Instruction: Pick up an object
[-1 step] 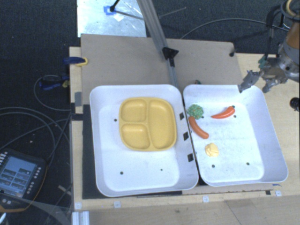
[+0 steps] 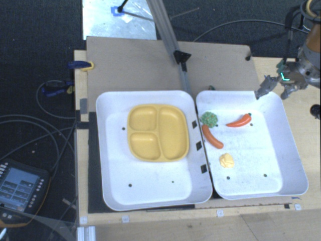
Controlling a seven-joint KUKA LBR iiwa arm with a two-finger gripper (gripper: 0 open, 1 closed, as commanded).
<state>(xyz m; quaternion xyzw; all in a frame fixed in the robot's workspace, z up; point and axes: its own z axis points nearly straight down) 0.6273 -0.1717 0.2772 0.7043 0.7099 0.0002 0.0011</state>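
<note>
Four small toy foods lie in the right bin. A green broccoli floret sits at its 10 o'clock edge, touching a sausage that slants toward 5 o'clock. A red chili pepper (green stem pointing to 2 o'clock) lies nearby. A pale yellow lump rests apart, toward 7 o'clock.

I count two white bins. In the left one is one yellow tray. In the right one I see one broccoli, one sausage, one red pepper and one yellow piece.
</note>
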